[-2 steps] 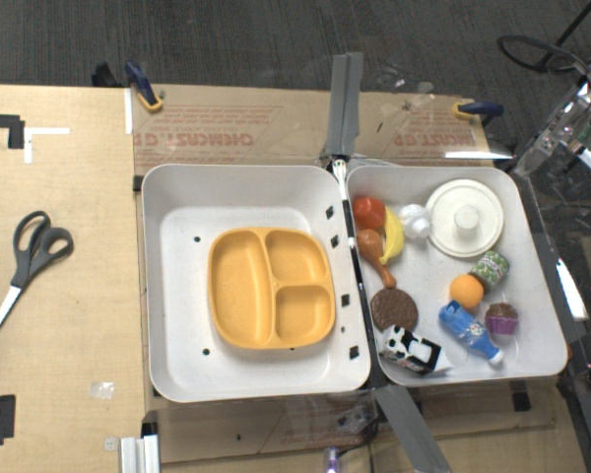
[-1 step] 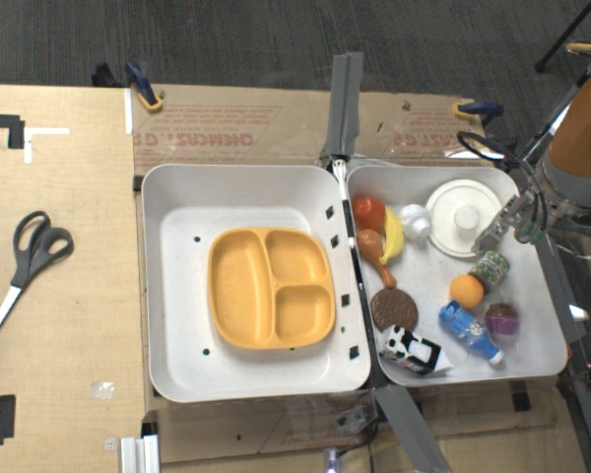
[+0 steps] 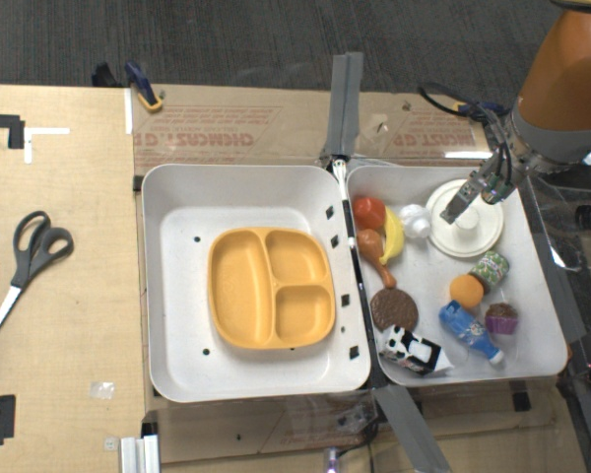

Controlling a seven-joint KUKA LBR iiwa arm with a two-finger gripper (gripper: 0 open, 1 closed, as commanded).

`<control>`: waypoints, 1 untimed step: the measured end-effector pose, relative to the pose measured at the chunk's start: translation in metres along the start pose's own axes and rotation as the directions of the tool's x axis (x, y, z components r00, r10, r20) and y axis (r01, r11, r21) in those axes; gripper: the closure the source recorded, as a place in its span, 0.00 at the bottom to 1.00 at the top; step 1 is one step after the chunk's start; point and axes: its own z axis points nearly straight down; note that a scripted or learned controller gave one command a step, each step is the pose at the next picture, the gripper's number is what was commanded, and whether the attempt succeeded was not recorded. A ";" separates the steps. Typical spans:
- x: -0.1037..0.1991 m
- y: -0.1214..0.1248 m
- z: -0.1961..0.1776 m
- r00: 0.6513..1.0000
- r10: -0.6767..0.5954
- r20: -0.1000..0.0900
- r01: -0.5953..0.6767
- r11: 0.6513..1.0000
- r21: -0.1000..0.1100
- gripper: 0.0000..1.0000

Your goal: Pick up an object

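Bins sit side by side on the bench, the left bin [image 3: 167,294] carrying a yellow divided plate [image 3: 272,287] near its middle. The right bin [image 3: 542,348] holds the clutter. A white round lid [image 3: 470,227] lies toward its far edge, and the gripper [image 3: 465,205] hangs directly over that lid, reaching in from the bin's far right corner under the grey and orange arm [image 3: 563,67]. How the gripper is set cannot be told at this angle, and nothing is seen held in it.

Along the bin's left edge lie a red tomato [image 3: 369,210], a banana [image 3: 393,236] and a brown drumstick-like piece [image 3: 376,252] (these three crowd together, touching or nearly so). A white knobby object [image 3: 415,222] sits between the banana and the lid. Nearer the front edge are a brown round cookie [image 3: 394,309] and a black-and-white cow toy [image 3: 411,351]. Toward the right edge sit a green patterned can [image 3: 491,267], an orange ball [image 3: 466,290], a blue bottle [image 3: 469,330] and a purple cupcake-like toy [image 3: 501,317].

Scissors [image 3: 25,259] lie on the bench's left edge.
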 end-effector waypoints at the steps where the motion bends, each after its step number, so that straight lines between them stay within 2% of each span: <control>1: 0.000 0.000 0.000 1.000 0.000 0.000 0.000 1.000 0.001 0.00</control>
